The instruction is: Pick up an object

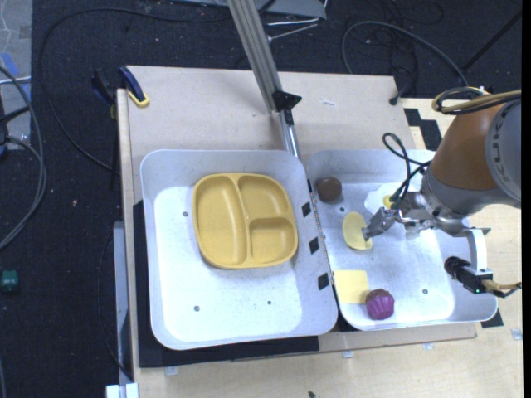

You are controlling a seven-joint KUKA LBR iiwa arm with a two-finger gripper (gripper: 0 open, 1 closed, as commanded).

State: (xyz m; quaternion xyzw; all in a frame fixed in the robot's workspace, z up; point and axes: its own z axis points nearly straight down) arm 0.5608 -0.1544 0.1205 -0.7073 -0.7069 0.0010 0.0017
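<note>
The right bin [431, 293] holds a brown round object [329, 190] at its back left, a yellow curved piece [357, 232] in the middle, a flat yellow square [350, 286] and a purple lumpy object [380, 303] near the front. My gripper [380, 224] hangs low over this bin, its tip at the right edge of the yellow curved piece. A small white and yellow item [387, 198] peeks out just behind the gripper, partly hidden by it.
The left bin [166, 305] carries a yellow divided plate [246, 220]. A metal pole [257, 44] slants up from between the bins. The arm's orange band [469, 152] and grey wrist cover the right bin's right side. Cables lie on the dark floor around the bench.
</note>
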